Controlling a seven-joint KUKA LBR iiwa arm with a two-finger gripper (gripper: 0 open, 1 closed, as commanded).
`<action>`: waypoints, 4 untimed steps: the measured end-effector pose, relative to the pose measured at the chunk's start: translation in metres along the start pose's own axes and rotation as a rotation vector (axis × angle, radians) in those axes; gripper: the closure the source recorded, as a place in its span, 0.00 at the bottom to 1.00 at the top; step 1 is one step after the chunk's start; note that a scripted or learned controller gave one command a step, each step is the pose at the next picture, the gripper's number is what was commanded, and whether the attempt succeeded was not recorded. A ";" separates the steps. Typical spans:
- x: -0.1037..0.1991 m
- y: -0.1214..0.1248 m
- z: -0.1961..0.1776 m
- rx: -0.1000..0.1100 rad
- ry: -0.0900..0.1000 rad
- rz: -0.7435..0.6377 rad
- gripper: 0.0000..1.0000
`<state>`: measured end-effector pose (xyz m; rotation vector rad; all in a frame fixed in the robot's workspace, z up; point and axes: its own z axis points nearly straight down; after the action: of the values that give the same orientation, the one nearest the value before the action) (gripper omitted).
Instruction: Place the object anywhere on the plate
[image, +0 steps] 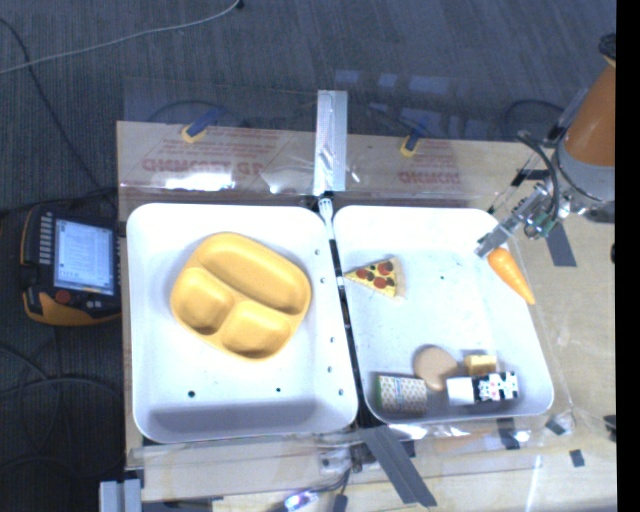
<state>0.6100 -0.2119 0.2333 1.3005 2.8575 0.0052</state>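
From the overhead camera view I see the gripper (497, 240) at the right bin's (440, 300) upper right edge, closed on the top of an orange carrot (511, 272) that hangs over the rim. My yellow divided plate (240, 294) sits in the left bin (170, 400). A pizza slice (378, 276) lies near the divider; a cookie (433, 365) and small blocks (486, 382) crowd the front.

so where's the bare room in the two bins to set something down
Right bin: bare floor in the middle, between the pizza slice, the carrot at the right rim and the cluster along the near wall, cookie and small blocks; that row is crowded. Left bin: the yellow plate takes the centre, leaving a bare strip at the near wall.
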 end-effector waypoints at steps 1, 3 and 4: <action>0.021 0.061 0.070 0.004 0.001 -0.116 1.00; 0.021 0.063 0.060 0.001 -0.001 -0.118 1.00; 0.094 0.100 0.020 0.001 0.001 -0.124 1.00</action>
<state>0.6244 -0.0753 0.2134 1.1216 2.9338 0.0040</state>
